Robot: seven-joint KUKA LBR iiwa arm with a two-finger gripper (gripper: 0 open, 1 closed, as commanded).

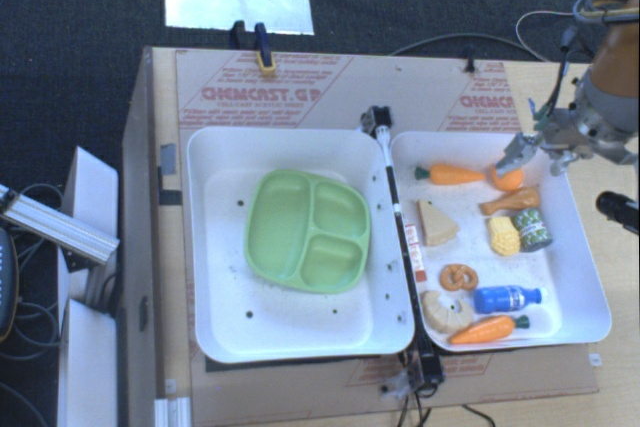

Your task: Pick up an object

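Tool [522,158] above orange piece [508,180], finger state unreadable; should descend straight, centred, clear of carrot [455,175].

Toy foods crowd the right bin [585,290]: two carrots [456,175] [487,330], cheese wedge [436,222], corn [504,236], pretzel [458,277], blue bottle [506,298].

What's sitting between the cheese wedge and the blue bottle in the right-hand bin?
A small pretzel lies between the cheese wedge and the blue bottle, seen in the overhead camera view.
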